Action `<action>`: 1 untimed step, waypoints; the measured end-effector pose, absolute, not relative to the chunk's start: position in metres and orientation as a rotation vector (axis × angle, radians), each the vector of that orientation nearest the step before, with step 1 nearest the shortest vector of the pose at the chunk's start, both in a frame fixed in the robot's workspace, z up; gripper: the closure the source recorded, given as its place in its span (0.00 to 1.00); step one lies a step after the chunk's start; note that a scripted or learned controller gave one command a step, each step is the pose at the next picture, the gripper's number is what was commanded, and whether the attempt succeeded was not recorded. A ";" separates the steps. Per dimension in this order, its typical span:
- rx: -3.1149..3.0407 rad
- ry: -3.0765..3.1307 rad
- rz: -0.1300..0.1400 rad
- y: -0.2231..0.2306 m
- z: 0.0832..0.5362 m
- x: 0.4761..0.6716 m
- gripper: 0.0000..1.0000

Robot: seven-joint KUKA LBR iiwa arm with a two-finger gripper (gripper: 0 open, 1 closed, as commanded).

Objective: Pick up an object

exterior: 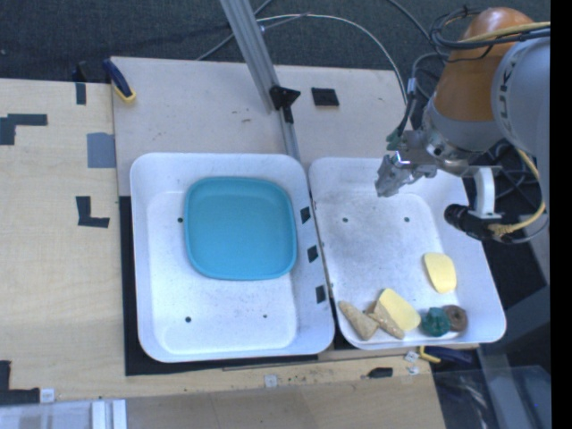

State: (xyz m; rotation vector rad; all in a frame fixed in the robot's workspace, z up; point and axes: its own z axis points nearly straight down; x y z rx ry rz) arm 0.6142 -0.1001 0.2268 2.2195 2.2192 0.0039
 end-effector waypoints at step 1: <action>2.220 2.220 0.003 -0.100 0.260 0.615 1.00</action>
